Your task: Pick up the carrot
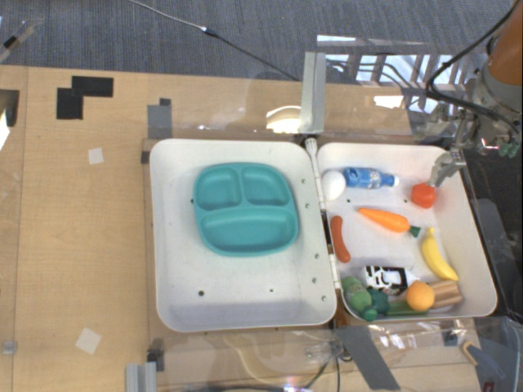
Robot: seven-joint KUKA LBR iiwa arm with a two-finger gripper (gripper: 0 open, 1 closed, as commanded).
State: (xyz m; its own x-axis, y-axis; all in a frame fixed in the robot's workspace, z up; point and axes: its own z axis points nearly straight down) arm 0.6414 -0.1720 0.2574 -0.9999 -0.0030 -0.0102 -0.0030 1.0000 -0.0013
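Hand [445, 168] hangs at the far right corner of the right bin [482, 251], just beside a red tomato [422, 195]; whether it is wide or narrow I cannot tell. Near the bin's middle lies the carrot [385, 219], apart from the hand. Around the carrot: a blue bottle [368, 178], a white egg [333, 185], a red sausage [339, 238], a banana [436, 256], an orange [420, 296] and green vegetables [365, 297]. On the wooden counter [73, 235], the left bin [176, 300] holds a teal divided plate [244, 209].
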